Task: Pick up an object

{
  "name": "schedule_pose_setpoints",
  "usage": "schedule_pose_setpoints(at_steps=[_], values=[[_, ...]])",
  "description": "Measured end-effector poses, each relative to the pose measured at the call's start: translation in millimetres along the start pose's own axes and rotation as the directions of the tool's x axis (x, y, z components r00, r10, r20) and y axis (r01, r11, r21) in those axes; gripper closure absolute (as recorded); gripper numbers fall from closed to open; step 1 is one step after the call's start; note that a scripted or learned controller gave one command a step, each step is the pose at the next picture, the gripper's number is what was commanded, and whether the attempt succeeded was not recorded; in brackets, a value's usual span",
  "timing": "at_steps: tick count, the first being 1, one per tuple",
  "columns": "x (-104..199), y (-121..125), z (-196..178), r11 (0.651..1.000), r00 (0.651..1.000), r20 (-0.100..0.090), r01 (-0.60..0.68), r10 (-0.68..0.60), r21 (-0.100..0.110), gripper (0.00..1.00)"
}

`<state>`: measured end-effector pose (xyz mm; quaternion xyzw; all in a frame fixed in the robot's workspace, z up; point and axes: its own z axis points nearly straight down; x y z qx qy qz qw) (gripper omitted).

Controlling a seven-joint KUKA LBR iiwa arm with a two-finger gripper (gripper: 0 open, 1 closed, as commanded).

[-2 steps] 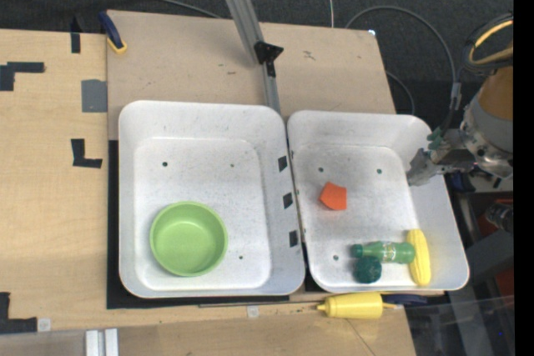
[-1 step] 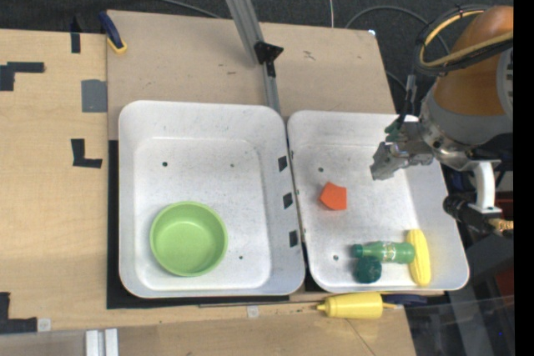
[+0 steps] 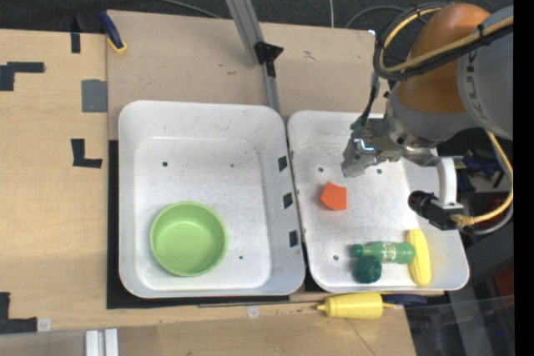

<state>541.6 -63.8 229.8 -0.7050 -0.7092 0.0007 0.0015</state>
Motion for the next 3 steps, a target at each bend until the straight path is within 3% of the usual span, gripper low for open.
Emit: schedule_pose_setpoints(at_steps=[3], values=[[152.7, 45.2, 1.0, 1.0, 1.0, 0.0, 0.001, -0.001, -0.001, 1.0]])
